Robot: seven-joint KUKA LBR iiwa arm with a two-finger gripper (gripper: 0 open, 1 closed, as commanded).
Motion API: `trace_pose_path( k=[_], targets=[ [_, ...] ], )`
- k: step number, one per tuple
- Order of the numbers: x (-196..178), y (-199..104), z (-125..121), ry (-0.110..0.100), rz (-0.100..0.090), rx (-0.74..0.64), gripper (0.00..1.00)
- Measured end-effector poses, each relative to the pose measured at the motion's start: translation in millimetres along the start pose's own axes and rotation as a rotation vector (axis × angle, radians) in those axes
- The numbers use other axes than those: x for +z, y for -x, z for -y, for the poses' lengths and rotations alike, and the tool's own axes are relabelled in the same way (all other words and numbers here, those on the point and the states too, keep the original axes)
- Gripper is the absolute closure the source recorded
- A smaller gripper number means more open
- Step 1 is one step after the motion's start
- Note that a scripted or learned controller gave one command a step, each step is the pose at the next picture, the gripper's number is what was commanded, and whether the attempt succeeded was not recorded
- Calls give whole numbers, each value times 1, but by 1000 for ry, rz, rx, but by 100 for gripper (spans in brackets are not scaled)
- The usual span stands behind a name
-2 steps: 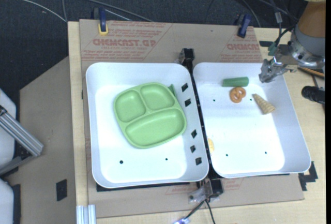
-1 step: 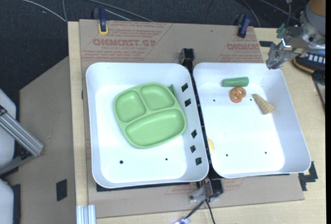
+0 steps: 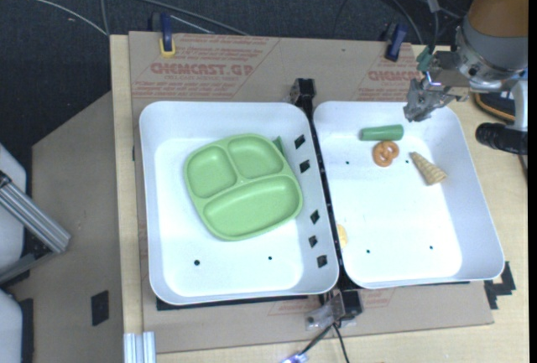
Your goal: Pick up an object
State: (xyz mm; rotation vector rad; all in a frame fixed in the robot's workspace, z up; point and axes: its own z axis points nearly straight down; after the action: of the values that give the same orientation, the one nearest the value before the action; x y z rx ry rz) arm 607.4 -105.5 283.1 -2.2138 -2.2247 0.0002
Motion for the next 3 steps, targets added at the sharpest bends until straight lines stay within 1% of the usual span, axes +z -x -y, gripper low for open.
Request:
trace_pose_path(
  k=[1, 2, 3],
  targets=[
    [13, -56, 12, -2, -1, -1, 100],
    [24, -102, 44, -3, 0, 1, 100],
    [38, -139, 67, -3, 0, 2, 100]
  ],
)
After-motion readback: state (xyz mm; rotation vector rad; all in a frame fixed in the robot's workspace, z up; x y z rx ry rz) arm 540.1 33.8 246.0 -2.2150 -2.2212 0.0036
